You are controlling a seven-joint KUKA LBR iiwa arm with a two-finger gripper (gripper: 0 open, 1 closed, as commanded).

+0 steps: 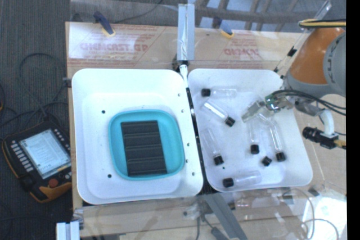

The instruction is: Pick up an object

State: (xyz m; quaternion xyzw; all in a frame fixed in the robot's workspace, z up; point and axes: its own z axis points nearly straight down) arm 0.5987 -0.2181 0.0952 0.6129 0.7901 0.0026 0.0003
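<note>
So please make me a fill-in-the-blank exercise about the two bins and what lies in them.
1. The teal tray lies in the ____ bin.
2. The clear vials in the right bin have caps of ____ colour.
3. The claw is above the ____ bin.
4. The insert inside the teal tray is ____ in colour.

Missing words: left; black; right; black

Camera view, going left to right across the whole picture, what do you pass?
Handheld control pendant on the floor → left white bin → teal tray inside it → right white bin with clear black-capped vials → claw over that bin → orange band of the arm.
</note>
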